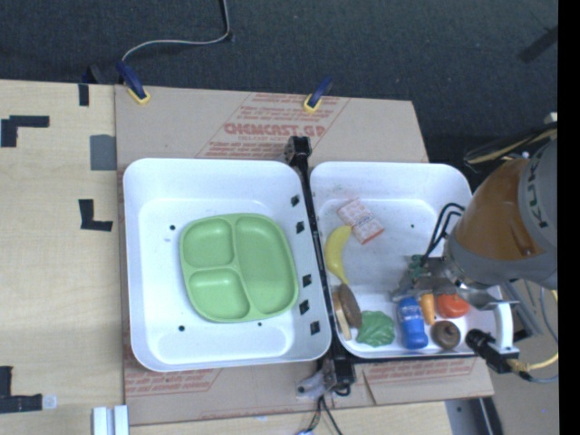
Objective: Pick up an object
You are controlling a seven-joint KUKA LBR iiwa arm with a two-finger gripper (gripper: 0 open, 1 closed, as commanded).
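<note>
The pincer (419, 275) hangs over the right bin's (390, 172) front edge, grip state unreadable; best descend squarely onto the blue bottle (411, 323), avoiding neighbours.

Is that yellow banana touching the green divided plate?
Apart. The camera view shows the banana in the right bin and the green plate in the left bin, with the bins' walls between them.
</note>
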